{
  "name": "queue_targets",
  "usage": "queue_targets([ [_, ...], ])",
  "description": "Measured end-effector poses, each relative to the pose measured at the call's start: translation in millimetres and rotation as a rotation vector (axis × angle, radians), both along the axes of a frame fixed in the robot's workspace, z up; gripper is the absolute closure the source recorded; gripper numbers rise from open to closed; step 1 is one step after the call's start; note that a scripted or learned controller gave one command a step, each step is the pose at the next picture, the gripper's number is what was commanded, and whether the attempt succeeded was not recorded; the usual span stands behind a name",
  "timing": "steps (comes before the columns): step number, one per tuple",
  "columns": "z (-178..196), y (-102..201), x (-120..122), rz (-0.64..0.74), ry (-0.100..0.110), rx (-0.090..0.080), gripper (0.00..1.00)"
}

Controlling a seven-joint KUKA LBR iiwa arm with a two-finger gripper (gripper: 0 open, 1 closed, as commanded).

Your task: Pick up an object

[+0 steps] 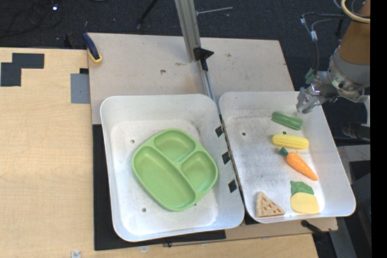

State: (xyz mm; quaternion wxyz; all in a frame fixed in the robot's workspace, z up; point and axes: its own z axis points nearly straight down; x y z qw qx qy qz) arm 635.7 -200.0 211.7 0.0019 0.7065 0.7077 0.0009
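Observation:
The right bin [251,148] holds several toy foods: a green cucumber [286,120], a yellow corn cob [291,142], an orange carrot [300,165], a yellow pepper with a green top [303,199] and a tan pizza slice [268,205]. My gripper [306,100] hangs over the bin's far right rim, just above and right of the cucumber. Nothing shows between its tips. The arm's orange band and grey wrist rise behind it at the right edge.
The left bin [118,118] bears a green divided plate [175,169]. An upright metal post [187,15] stands behind the two bins. A wooden surface [42,148] lies to the left, and cables trail across the dark floor at the back.

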Motion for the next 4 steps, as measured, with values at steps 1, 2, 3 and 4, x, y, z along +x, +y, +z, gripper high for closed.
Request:
queue_targets([
  [1, 53.4, -1.1, 0.7, 0.0, 0.0, 0.0, 1.0],
  [2, 43.2, 41.8, -6.3, 0.002, 0.008, 0.003, 1.0],
  [3, 47.3, 99.9, -16.5, 0.003, 0.008, 0.003, 1.0],
  [4, 32.4, 149.9, -22.7, 0.003, 0.009, 0.004, 1.0],
])
